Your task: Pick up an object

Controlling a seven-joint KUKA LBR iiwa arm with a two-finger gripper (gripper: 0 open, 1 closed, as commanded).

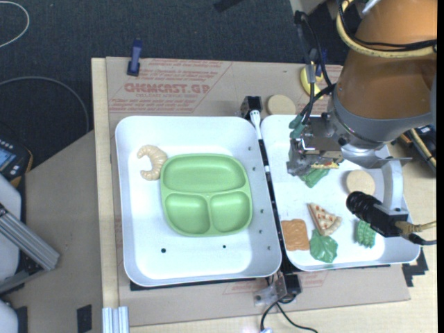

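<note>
pincer (313,159): low in right bin (277,207), fingers' state cannot be told | green leafy toy (316,176): just beneath pincer, partly hidden | arm (385,61): covers bin's far corner | left bin (132,186): green divided plate (206,193), croissant (152,161)

- The left bin (132,186) holds a green divided plate (206,193) near its middle, with a tan croissant (152,161) touching the plate's upper-left edge.
- The arm's gripper (310,164) hangs low over the right bin (277,141), above a green leafy piece (316,177); whether it grips that piece is hard to tell.
- Lower in that bin lie a pizza slice (323,218), a brown toast-like piece (295,234), a dark green leaf (323,248), a small green item (365,232) and a pale round piece (360,182).
</note>
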